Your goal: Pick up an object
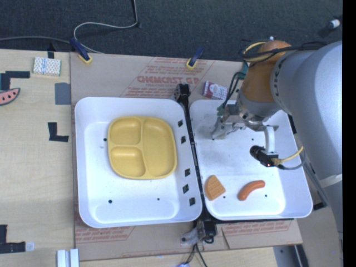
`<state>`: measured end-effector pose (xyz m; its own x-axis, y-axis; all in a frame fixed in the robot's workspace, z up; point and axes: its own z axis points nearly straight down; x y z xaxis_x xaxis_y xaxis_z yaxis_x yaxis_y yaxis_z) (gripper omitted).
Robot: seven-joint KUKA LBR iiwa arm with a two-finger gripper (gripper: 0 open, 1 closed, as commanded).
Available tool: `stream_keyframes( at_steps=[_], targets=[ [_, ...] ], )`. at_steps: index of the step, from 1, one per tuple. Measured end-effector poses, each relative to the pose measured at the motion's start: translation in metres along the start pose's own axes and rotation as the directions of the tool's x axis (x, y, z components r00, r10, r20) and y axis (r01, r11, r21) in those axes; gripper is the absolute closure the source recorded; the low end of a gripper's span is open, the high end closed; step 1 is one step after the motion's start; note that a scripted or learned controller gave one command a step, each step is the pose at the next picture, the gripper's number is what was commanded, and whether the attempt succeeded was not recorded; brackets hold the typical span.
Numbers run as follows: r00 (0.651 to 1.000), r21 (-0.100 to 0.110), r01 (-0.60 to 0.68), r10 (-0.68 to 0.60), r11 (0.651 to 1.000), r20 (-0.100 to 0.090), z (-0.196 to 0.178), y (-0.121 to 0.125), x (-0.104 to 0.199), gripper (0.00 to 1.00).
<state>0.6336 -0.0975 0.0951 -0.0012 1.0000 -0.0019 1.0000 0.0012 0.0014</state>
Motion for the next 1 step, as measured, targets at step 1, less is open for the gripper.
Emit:
stream_keyframes(
  at_steps=[1],
  targets=[
    [1.000,0.000,0.000,0.000,1.000,0.000,0.0002,-0.0001,0.0000,0.00]
  ],
)
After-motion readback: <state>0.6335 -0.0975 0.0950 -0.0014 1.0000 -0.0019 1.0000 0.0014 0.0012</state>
